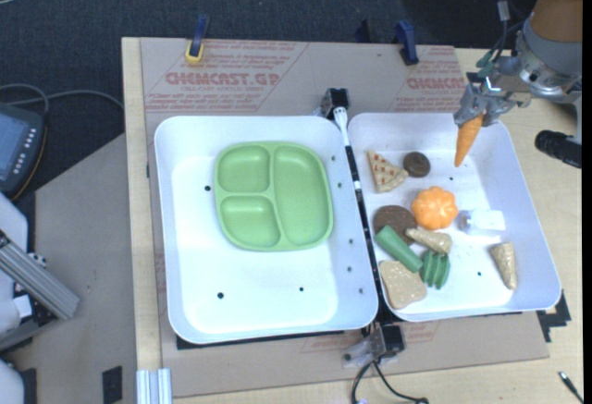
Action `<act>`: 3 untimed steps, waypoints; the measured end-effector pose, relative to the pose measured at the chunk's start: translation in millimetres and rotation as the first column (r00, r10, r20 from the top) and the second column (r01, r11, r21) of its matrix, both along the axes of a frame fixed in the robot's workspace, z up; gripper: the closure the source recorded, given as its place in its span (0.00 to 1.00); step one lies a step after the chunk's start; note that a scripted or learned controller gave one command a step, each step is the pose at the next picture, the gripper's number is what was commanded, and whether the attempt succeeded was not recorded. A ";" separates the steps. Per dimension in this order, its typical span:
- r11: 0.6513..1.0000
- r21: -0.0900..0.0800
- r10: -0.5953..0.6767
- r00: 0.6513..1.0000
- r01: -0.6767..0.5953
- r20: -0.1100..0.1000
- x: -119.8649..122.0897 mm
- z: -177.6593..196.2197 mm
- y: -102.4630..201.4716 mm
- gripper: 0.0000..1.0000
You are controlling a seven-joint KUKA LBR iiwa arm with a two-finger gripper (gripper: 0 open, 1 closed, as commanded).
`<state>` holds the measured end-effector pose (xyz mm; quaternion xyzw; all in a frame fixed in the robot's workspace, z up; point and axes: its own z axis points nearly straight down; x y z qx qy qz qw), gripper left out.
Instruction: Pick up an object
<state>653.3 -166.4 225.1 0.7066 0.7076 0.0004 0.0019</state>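
Tool [481, 112]: above the right bin's [532, 208] far edge, fingers closed on the thick end of a carrot [467, 140], which hangs tip-down, tilted slightly, over the bin's upper part. Right bin contents: pizza slice [384, 170] and dark round cookie [416, 164] side by side near the far left; orange [434, 207] at centre; brown disc [392, 218] to its left; green pieces [413, 257] beside a tan piece [429, 239] below; bread slice [400, 283] at the near left; tan cone [505, 263] at the near right; small white item [483, 222] right of the orange. Left bin [185, 282]: green divided plate [274, 195], three compartments. Surface [277, 69]: brown board, with two clamps on its far edge.
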 end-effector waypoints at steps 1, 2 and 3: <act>1.000 0.005 0.001 1.000 -0.001 -0.008 -42.2 -8.9 36.2 1.00; 1.000 0.005 0.001 1.000 -0.001 -0.007 -86.1 6.4 66.4 1.00; 1.000 0.004 0.000 1.000 0.000 -0.007 -114.4 8.8 88.5 1.00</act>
